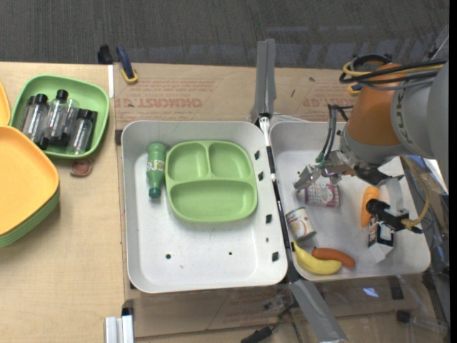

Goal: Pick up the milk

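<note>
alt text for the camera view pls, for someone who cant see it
The gripper hovers over a small carton in the right bin, which also holds a can, a banana, a sausage and an orange carton. The left bin holds a green divided plate with a green bottle beside it.
</note>
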`<state>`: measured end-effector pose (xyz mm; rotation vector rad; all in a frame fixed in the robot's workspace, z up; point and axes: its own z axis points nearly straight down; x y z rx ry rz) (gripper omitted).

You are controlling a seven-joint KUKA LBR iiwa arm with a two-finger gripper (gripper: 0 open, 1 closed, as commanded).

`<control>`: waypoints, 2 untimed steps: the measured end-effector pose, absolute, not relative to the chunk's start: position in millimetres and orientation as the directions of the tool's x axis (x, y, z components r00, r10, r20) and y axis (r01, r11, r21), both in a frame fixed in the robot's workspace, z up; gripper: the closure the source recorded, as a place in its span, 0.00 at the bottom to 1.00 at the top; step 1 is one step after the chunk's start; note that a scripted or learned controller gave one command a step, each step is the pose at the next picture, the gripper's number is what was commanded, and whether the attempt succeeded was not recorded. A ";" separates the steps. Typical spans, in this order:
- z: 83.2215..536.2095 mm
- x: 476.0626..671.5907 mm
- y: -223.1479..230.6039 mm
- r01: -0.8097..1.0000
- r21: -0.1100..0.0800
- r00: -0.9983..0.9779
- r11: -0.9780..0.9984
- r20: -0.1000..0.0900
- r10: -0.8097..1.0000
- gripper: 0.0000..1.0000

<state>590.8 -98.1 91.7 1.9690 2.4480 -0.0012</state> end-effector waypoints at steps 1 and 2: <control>91.7 590.8 -98.3 0.977 0.000 -0.214 0.214 -0.001 0.977 0.00; 91.7 590.8 -98.3 0.977 0.000 -0.214 0.214 -0.001 0.977 0.00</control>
